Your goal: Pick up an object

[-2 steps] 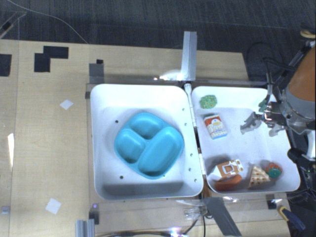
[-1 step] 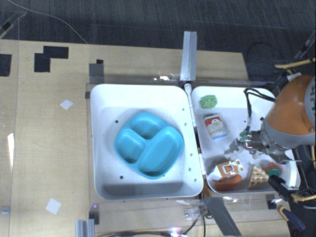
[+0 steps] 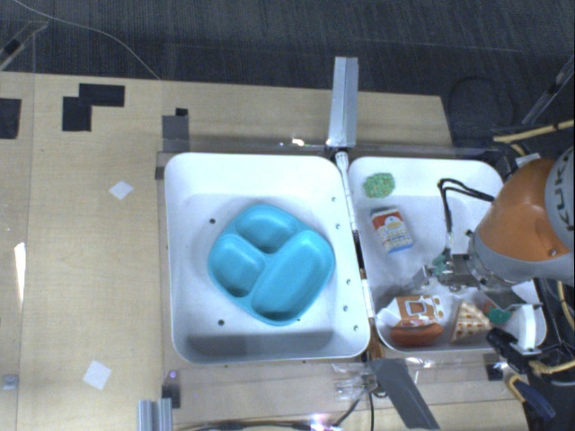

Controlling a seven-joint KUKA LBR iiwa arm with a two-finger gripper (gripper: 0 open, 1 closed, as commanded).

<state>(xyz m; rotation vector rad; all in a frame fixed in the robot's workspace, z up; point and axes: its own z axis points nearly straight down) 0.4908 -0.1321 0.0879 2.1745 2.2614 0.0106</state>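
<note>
Pale wooden surface (image 3: 81, 268) beneath, my hand (image 3: 449, 272), grip state unclear, hovers over the crinkly orange-and-white snack packet (image 3: 415, 317), likely light, slippery; I'd pinch its middle.

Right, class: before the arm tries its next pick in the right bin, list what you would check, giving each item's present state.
1. Gripper is over the right bin: ok.
2. Nothing seen between its fingers: cannot tell.
3. Orange-labelled packet lies near the gripper: ok.
4. Small red and white carton lies apart from its neighbours: ok.
5. Green ball sits away from the arm: ok.
6. Blue divided tray stays in the left bin: ok.
</note>
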